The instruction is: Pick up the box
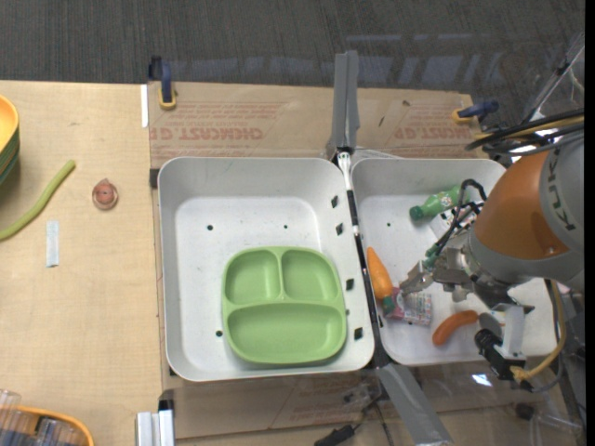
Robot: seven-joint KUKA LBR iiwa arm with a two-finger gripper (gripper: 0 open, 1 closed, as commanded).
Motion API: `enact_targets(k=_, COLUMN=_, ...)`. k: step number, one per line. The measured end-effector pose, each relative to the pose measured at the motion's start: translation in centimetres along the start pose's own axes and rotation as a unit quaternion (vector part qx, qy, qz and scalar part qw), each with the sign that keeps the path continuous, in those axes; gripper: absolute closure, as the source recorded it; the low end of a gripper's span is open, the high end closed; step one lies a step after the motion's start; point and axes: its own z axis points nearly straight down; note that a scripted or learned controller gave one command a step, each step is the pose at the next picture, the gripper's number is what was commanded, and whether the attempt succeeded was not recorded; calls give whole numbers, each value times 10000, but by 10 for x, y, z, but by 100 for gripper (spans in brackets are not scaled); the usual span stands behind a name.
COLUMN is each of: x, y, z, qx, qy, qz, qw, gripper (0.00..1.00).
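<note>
- Camera view looking down at a slant: finding the box (410, 308) lying flat near the front left corner of the right bin (400, 184), just beside a carrot (377, 273) on its left and near an orange sausage-shaped toy (453, 326) on its right.
- Seeing the gripper (418, 280) hanging just above the box's rear edge; not managing to tell whether open or closed, nor whether touching the box.
- Judging the box as small, light and thin-walled, probably card with a glossy printed face: likely denting under a hard squeeze and sliding along the smooth bin floor if nudged sideways.
- Favouring a hold across the short sides, coming straight down over the middle and keeping clear of the carrot.
- Expecting trouble from the low profile, leaving little height to pinch.
</note>
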Motion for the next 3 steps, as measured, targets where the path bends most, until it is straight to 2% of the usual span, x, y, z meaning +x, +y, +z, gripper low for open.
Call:
enact_targets(k=1, x=0, y=1, z=8, qx=30, qy=-18, qz=-470, qw=9989, gripper=0)
enact_targets(k=2, x=0, y=-1, z=9, qx=33, qy=8, qz=-88, qw=10000, gripper=0)
enact_targets(k=3, x=-2, y=1, z=0, qx=-1, qy=-18, qz=-78, qw=10000, gripper=100)
